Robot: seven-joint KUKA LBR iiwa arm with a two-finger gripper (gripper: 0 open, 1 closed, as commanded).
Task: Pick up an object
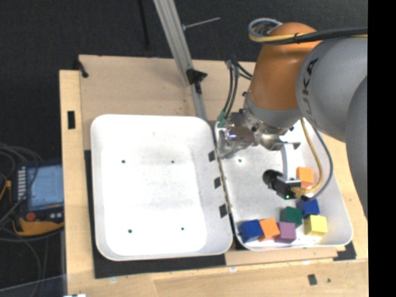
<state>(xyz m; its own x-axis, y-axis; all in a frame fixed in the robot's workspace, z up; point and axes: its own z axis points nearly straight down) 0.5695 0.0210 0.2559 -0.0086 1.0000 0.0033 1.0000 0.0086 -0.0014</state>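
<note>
— Over at the far left corner of the right bin (250, 187), the gripper (229, 137) is hanging close to the wall that's dividing the two bins. Which step are you reading this as? I'm guessing it's the reaching stage, since I'm not making out anything in its grip.

— Agreeing, I'm reading it as the approach, with the pick not done yet. I'm not able to tell whether the gripper is released or clenched, because the wrist is covering it from this angle. All the blocks are sitting well apart from it, bunched along the near right side of that bin. So the next move is probably calling for a swing toward the near right and a drop over a block that's got some room around it.

— How many are you counting?

— I'm counting seven. The near row is running left to right as blue block (250, 229), orange block (270, 228), purple block (288, 231). The green block (291, 215), the second blue block (309, 206) and the yellow block (316, 224) are crowding just right of those. The far orange block (305, 176) is standing a bit apart, so that's looking like the easiest grab. That's making two blue, two orange, one each of green, purple and yellow, plus two bins counting the left bin (148, 125).
</note>
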